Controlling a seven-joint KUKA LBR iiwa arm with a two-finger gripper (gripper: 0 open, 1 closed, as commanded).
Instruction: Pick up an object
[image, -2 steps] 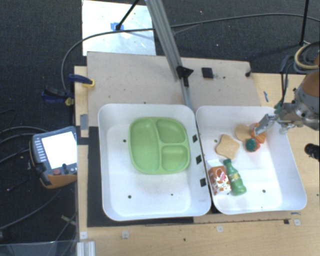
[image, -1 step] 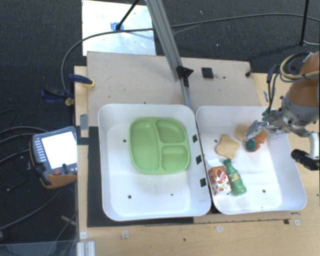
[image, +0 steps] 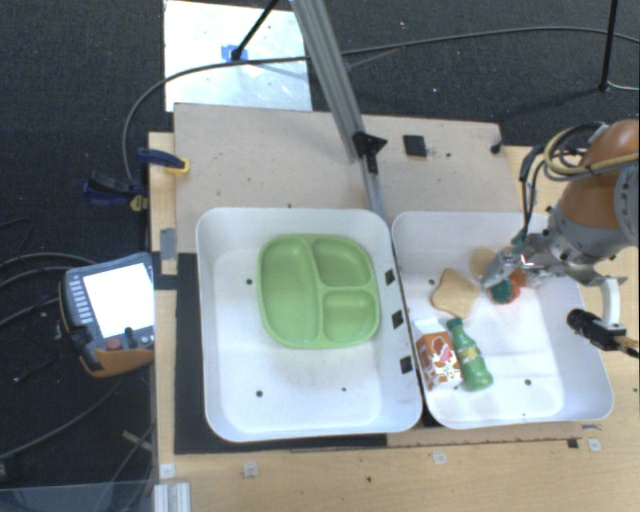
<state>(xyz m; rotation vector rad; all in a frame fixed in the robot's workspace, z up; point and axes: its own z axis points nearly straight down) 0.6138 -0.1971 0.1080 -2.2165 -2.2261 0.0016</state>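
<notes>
The right bin (image: 540, 395) holds a green bottle (image: 471, 355) lying beside an orange and white carton (image: 437, 361) near its front left. A tan bread-shaped piece (image: 455, 293) lies further back, with a second tan piece (image: 484, 262) behind it. A small red and green object (image: 503, 290) sits just under the tip of my gripper (image: 512, 272), which reaches in from the right over the back of the bin. The gripper touches or hovers right at this object.
The left bin (image: 230, 390) bears a green divided plate (image: 320, 290). A slanted grey pole (image: 340, 90) crosses the back of the bench. A black part (image: 592, 329) sticks in at the right bin's right rim.
</notes>
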